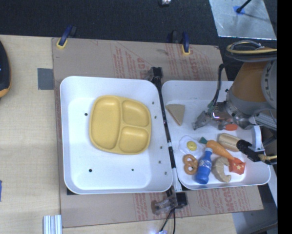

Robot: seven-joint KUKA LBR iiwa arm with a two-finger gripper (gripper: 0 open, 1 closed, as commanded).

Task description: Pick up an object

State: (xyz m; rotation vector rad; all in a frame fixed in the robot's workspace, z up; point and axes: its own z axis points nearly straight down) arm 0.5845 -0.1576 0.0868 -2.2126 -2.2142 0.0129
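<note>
Objects for picking lie in the right bin (185, 89), where the claw (204, 120) hangs low over the bin's middle, reaching in from the right side of the surface (24, 145); its dark fingers point toward the left bin (70, 130), and whether they are spread or closed cannot be told, nor is anything seen between them. Behind the claw the grey arm with its orange band (248, 84) crosses the right bin's far right corner. Just left of the claw, toward the divider between the bins, lies a tan wedge (176, 112). Just beside the claw on the right a small red piece (230, 127) shows under the wrist. Nearer the front edge of the bin sit a white disc with a yellow centre (190, 145), an orange carrot (220, 150) lying aslant, and a pale cylinder (228, 140) touching it. At the front edge are a brown pretzel (189, 163), a blue bottle (203, 167) with a white cap, a beige curved piece (220, 169) and a red piece (237, 166) toward the front right corner. The left bin holds a yellow divided plate (120, 124) near its centre. Blue clamps (185, 44) grip the far edge of the cardboard sheet (112, 57) under both bins.
</note>
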